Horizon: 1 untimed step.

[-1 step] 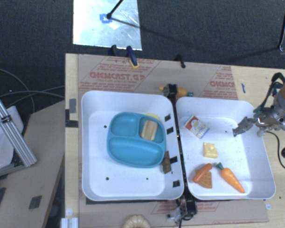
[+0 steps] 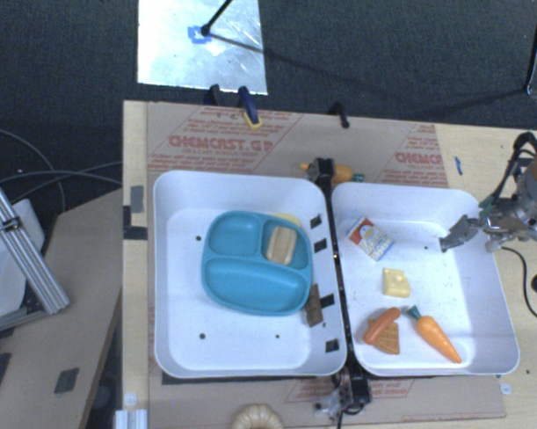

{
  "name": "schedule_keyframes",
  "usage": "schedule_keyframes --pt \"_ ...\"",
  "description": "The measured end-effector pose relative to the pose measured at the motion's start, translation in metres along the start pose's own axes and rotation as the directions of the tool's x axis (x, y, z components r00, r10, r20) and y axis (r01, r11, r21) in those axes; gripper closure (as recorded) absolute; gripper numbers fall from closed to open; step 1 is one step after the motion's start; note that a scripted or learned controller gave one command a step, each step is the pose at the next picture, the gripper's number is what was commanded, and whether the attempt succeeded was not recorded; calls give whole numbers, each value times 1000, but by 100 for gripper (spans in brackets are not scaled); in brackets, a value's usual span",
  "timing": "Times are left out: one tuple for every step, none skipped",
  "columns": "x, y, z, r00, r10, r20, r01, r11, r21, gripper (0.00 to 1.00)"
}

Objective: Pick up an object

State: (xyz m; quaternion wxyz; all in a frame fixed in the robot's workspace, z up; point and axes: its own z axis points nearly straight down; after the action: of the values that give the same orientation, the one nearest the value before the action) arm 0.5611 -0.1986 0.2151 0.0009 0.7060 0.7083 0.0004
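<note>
You see the claw [image 2: 459,233] over the right bin's [image 2: 490,296] far right part, but you cannot tell how it stands, and nothing shows in it. Below it lie a small red-and-white carton [image 2: 370,238], a yellow cheese-like block [image 2: 395,282], a carrot [image 2: 438,337] and an orange wedge [image 2: 383,331]. In the left bin [image 2: 181,338] you find a blue divided plate [image 2: 254,263] carrying a tan piece [image 2: 281,245].

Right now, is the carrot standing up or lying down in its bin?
Lying down. The carrot rests flat on the floor of the right bin, its green top toward the cheese block and its tip toward the bin's near corner.
</note>
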Motion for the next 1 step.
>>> schedule_keyframes --pt "-3 -1 58 1000 1 0 -1 1000 -1 0"
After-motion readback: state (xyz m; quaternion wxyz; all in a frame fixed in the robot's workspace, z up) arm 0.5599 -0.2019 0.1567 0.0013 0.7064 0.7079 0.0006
